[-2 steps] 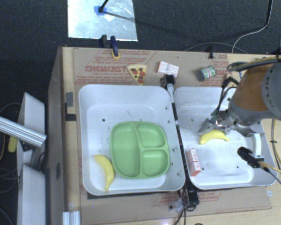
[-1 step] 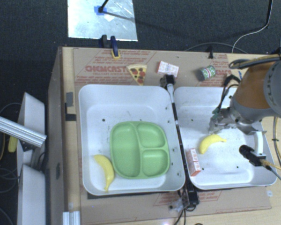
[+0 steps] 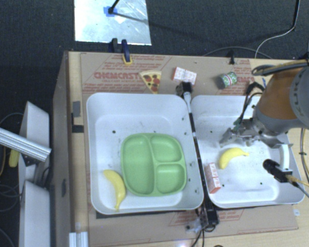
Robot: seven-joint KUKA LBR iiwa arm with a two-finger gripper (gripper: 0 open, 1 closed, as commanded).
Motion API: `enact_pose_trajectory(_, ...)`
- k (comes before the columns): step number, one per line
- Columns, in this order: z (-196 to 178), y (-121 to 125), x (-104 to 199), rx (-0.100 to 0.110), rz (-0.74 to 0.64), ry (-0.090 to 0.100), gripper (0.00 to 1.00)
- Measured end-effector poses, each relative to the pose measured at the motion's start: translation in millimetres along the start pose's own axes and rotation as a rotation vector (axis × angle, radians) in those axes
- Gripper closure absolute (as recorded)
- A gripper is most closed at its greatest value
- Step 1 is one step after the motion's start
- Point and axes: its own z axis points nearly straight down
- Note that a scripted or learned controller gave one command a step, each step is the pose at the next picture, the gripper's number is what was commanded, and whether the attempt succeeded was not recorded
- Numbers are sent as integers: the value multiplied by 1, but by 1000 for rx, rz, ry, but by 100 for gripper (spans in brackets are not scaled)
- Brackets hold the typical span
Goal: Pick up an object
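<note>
— Over the right bin (image 3: 257,197), the gripper (image 3: 240,136) hangs low, near the bin's middle. Fingers?

— Spread apart, nothing between them. A banana (image 3: 232,156) lies on the bin floor just below the fingertips, apart from them.

— Anything else in there?

— One small red-and-white box (image 3: 212,177), by the bin's left wall near its front corner.

— And the count?

— Two bananas: the other banana (image 3: 115,187) sits in the left bin (image 3: 100,112), front left corner, touching one green divided plate (image 3: 154,164) (three compartments). Two bins in all.
</note>
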Motion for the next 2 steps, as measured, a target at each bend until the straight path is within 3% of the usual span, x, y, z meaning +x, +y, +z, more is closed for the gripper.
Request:
enact_pose_trajectory(1, 11, -48, 50, 4, -2, 1, 0)
enact_pose_trajectory(2, 11, -81, 39, 3, 1, 1, 0)
